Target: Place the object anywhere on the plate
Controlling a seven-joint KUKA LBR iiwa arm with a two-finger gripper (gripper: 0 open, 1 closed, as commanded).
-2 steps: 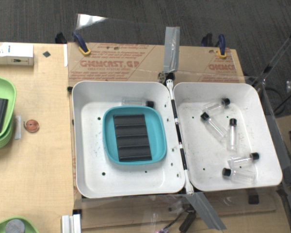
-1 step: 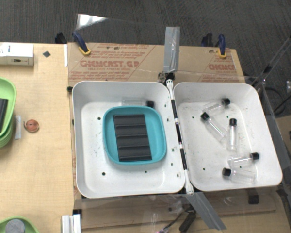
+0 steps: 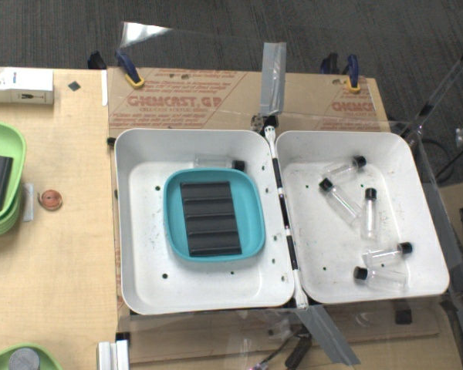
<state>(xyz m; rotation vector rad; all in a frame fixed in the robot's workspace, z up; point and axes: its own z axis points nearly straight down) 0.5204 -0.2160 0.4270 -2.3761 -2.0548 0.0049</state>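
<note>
Teal plate (image 3: pixel 214 213) waits in the left bin (image 3: pixel 139 230).
Rounded-square, glossy, black ribbed insert; clear black-capped vials (image 3: pixel 368 209) scatter the right bin (image 3: pixel 417 206), one at its 12 o'clock.

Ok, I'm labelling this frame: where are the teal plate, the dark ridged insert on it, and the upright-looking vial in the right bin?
teal plate (image 3: pixel 172 206), camera view, left rim.
dark ridged insert (image 3: pixel 211 218), camera view, centre.
vial (image 3: pixel 369 211), camera view, clear body.

You see a glossy teal plastic plate (image 3: pixel 214 214), clear plastic vials (image 3: pixel 347 203), smooth white bins (image 3: pixel 139 276), matt cardboard (image 3: pixel 185 99).
</note>
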